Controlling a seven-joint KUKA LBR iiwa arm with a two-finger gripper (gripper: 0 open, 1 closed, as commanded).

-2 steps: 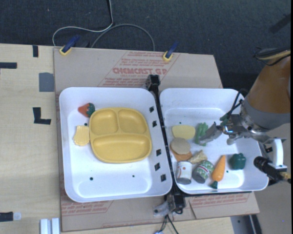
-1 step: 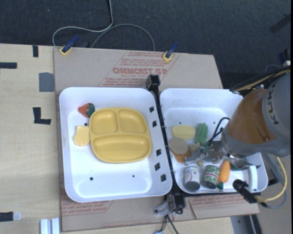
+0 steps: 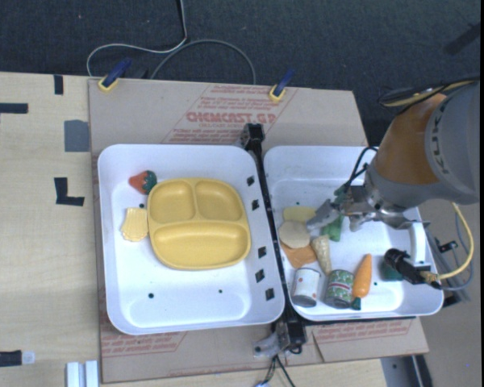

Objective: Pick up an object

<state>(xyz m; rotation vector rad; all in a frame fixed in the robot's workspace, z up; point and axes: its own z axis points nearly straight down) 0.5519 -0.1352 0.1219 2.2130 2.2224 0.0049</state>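
Green item (image 3: 333, 229), small, sits right at gripper (image 3: 329, 218) tip, in right bin (image 3: 419, 301). Whether it's clamped or free: can't tell. Pale disc (image 3: 294, 235) just left, cans (image 3: 323, 287) below. Recommended: descend straight, close centred, avoid nudging neighbours.

The grey arm with its orange band (image 3: 419, 147) runs off the right edge and covers the upper right corner of the right white bin (image 3: 306, 164). The hand (image 3: 332, 216) is small and blurred, so its grip cannot be judged. A small green object (image 3: 333, 230) beneath it is partly covered. The light wooden worktop (image 3: 32, 240) is cut off at left and bottom.
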